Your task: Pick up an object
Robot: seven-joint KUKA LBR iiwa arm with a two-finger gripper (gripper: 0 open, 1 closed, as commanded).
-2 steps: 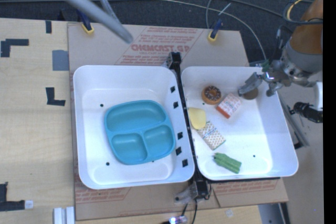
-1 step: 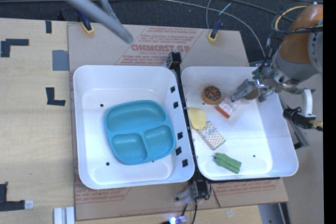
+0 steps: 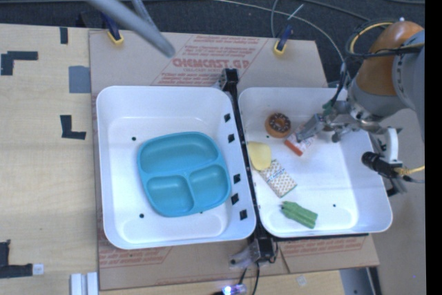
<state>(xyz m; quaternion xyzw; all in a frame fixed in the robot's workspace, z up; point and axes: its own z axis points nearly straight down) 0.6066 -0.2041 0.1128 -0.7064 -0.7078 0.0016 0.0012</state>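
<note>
White right bin [image 3: 345, 217] holds our candidates: donut [image 3: 279, 124], red piece [image 3: 294, 147], green piece [image 3: 299, 214]. Our gripper [image 3: 309, 130] sits low just beside the red piece; we cannot tell its finger state. Nothing looks lifted, so the pick remains.

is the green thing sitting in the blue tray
No, the green object lies in the right bin; the blue tray sits in the left bin.

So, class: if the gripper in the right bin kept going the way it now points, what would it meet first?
The gripper points left across the right bin. Just beyond it lies a small red piece, then the round brown doughnut-like toy. Depth is unclear, so it may pass above both.
</note>
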